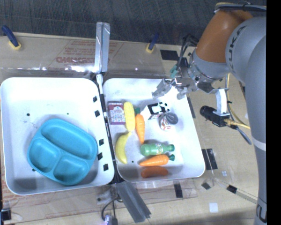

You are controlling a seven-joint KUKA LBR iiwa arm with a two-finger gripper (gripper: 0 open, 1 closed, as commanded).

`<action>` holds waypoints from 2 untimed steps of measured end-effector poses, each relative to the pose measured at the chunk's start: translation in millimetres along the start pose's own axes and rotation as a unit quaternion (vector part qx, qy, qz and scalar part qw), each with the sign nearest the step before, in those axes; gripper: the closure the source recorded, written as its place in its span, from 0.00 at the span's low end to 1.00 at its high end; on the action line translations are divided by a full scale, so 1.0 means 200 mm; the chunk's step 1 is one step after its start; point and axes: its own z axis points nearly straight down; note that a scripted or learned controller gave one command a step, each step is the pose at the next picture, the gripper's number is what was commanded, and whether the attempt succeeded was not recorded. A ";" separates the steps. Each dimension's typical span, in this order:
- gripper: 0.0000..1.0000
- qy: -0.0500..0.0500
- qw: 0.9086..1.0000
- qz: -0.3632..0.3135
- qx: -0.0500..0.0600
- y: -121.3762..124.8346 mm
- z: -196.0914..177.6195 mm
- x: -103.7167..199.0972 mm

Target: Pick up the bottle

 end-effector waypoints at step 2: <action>0.00 -0.015 0.999 -0.016 -0.038 -0.45 0.59 0.11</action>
